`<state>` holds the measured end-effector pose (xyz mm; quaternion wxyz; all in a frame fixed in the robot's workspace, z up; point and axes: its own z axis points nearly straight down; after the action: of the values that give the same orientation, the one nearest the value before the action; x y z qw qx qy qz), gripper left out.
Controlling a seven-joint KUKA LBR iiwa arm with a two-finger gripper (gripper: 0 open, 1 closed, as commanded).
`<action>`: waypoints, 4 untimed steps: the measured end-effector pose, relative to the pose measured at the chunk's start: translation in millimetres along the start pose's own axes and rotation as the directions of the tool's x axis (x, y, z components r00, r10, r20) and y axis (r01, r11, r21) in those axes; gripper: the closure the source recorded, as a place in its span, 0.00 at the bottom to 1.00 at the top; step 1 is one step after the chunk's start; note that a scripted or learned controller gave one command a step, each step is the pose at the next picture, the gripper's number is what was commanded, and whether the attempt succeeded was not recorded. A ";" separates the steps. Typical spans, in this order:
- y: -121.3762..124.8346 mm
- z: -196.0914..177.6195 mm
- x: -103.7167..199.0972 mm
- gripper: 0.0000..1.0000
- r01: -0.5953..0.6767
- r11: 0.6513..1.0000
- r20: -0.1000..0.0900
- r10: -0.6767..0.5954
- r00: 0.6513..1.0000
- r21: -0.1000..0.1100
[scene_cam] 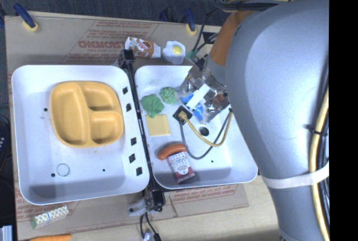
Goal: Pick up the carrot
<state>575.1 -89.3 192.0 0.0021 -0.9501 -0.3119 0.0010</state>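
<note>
my gripper [187, 104] hangs over the right bin [238, 147]; whether it is wide or narrow i cannot tell. the carrot [171, 150] lies below it, apart, touching the ketchup bottle [180, 166].

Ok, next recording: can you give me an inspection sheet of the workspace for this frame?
Surface: cardboard-covered bench; left bin and right bin side by side.
Job's things: orange-red long piece in the right bin, possibly the carrot; another orange piece at the bench's near edge.
Clutter: yellow divided plate in the left bin; green leaf, broccoli, cheese slice and red can in the right bin.
Grippers: gripper over the right bin, apart from the orange-red piece.
Cables: yellow cable looping below the wrist.
Surroundings: small carton, blue clamps, dark floor.
</note>
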 end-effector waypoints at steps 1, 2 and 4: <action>-76.8 1.7 -42.0 0.00 -0.295 0.956 0.004 0.295 0.956 0.003; -126.3 1.7 -30.8 0.00 -0.224 0.975 0.003 0.224 0.975 0.003; -139.2 1.7 -21.1 0.00 -0.403 0.915 0.003 0.403 0.915 0.002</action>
<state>475.6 10.3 190.9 0.0027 -0.9939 -0.1098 0.0029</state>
